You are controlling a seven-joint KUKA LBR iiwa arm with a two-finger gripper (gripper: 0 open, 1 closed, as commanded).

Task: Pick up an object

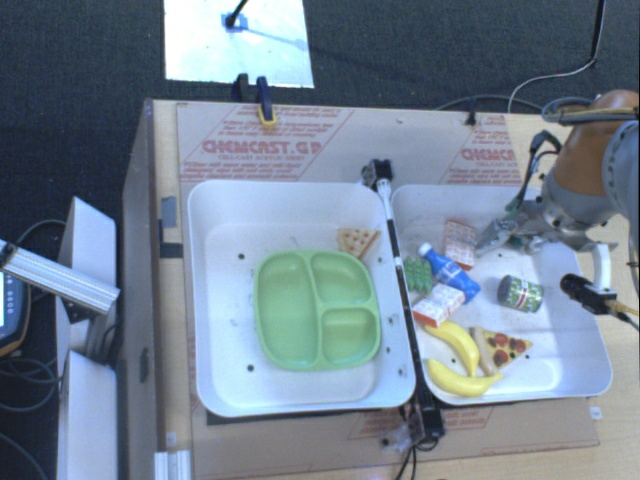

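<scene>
End effector (497, 234) hovers near the right bin's (590, 368) far edge; can't tell how it's set. Nothing grabbed. Closest pick is the pink packet (459, 241) right beside it. I'd drop straight down, centered, avoiding the blue bottle (447, 267).

Two bins sit side by side on the bench: the left bin (215, 268) holds a plate (318, 309) at its middle and a waffle (356, 240) at its far right corner. In the right bin (590, 358), a block (416, 272), a bottle (448, 271) and a carton (437, 306) cluster at the left, a box (459, 240) lies beyond them, and a can (520, 293) lies to the right. Two bananas (458, 360) lie at the near left with a pizza slice (500, 348) just to their right, and the gripper (503, 230) hangs over the far side, right of the box.
</scene>
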